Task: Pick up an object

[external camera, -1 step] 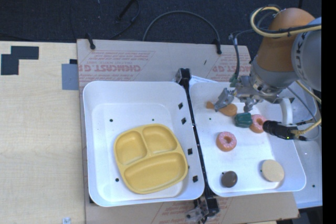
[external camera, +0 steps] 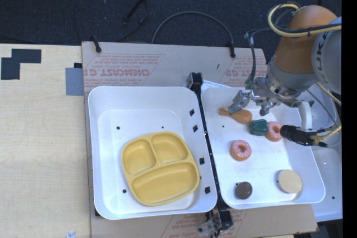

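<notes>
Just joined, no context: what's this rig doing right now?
The KUKA arm reaches in over the right bin, its tool hovering near an orange piece at the back. Nothing is visibly held. A green block, two pink donuts, a brown piece and a tan disc lie there. The left bin holds a yellow divided tray.

1 fixed camera above, slanting down on 2 bins (external camera: 100, 120).

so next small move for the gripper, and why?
Probably a short descent onto the orange piece in the right bin. The gripper hangs just above it, near the bin's far side, with nothing visibly between its fingers. The green block and pink donut lie farther off.
</notes>
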Controlling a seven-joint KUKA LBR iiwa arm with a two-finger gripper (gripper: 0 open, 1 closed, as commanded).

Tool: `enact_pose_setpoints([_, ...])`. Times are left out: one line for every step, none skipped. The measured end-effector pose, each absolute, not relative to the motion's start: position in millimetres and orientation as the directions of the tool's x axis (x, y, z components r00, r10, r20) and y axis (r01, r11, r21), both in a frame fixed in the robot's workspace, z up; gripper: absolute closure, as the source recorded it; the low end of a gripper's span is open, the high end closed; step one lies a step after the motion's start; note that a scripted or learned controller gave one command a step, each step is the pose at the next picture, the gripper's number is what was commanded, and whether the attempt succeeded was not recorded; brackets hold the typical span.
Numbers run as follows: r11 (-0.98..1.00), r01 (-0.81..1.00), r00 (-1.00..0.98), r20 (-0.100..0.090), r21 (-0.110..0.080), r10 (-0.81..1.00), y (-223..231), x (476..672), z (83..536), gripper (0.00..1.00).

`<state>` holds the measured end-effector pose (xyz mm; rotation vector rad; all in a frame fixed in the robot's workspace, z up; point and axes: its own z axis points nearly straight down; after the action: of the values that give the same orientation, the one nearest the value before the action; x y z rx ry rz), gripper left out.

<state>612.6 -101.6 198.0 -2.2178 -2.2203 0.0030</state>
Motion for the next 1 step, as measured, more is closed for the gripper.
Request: enact_pose_setpoints([0.002,1.000,-0.002,0.001,-0.007,1.000,-91.8,612.7,146.1,0.00])
